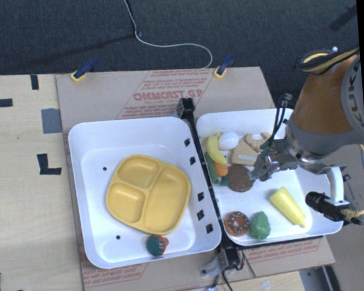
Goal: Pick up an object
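Wooden bench (23, 204) on dark carpet, cardboard sheet (165, 93) under two white bins (84, 181), pincer (260, 170) grip unclear.

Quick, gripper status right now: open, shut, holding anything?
Gripper: low in the right bin, beside the brown disc; open or shut cannot be told, nothing seen held.

The arm (327, 114) is grey with a broad orange band, black cables trailing beside it.
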Robot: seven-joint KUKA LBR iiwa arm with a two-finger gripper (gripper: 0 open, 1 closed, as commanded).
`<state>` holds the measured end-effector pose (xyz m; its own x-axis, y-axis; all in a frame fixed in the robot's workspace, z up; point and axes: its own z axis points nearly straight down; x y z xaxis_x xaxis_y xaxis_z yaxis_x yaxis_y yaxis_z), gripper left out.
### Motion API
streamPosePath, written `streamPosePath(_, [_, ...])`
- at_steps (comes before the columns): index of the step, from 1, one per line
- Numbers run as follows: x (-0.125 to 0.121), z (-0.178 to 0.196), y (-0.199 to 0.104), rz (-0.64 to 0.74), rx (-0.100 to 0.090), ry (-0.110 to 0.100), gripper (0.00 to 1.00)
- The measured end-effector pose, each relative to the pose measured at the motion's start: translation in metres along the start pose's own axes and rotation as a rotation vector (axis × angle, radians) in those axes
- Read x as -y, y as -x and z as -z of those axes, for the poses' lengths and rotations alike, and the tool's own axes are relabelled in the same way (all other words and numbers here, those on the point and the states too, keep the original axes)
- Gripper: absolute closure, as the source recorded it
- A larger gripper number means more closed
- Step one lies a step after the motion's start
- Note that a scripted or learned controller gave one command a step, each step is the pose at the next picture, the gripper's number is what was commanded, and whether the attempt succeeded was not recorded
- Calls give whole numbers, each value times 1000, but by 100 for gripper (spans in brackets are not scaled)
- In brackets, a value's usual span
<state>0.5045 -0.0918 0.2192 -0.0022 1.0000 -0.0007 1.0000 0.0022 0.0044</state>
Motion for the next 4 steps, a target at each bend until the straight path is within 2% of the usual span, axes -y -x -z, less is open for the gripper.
streamPosePath(1, [0,5,-1,-1,-1,-6,100])
streamPosePath(2, [-26,9,-44,3,-2,-5,100])
streamPosePath(4, [-97,14,-110,4,-2,-3,100])
